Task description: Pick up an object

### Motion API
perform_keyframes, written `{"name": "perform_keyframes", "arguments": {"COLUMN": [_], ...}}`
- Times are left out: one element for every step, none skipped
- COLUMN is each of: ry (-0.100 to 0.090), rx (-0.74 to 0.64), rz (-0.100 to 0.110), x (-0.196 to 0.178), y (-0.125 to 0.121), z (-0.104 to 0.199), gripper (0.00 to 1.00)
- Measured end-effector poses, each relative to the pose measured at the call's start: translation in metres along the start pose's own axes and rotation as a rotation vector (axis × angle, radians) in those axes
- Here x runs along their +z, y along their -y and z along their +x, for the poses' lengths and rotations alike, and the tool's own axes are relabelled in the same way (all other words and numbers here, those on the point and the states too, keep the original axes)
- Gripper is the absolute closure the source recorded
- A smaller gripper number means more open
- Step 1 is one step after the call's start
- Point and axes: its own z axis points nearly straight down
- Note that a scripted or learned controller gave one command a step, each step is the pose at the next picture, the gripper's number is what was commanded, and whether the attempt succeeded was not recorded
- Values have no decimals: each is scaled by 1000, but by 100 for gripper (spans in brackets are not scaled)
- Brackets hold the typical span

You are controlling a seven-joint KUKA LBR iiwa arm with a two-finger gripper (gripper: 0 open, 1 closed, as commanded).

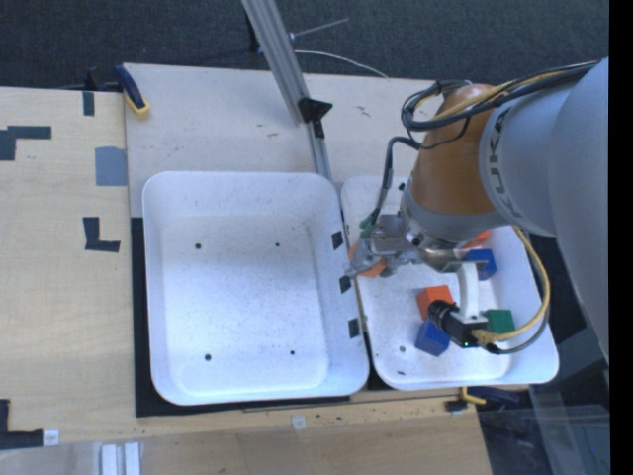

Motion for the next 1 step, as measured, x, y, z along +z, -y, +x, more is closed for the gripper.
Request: {"name": "perform_keyframes", "arguments": {"ry": [1], "rx": [0], "rz": [0], "x": [0], "y": [20], "z": [65], "gripper": [100]}}
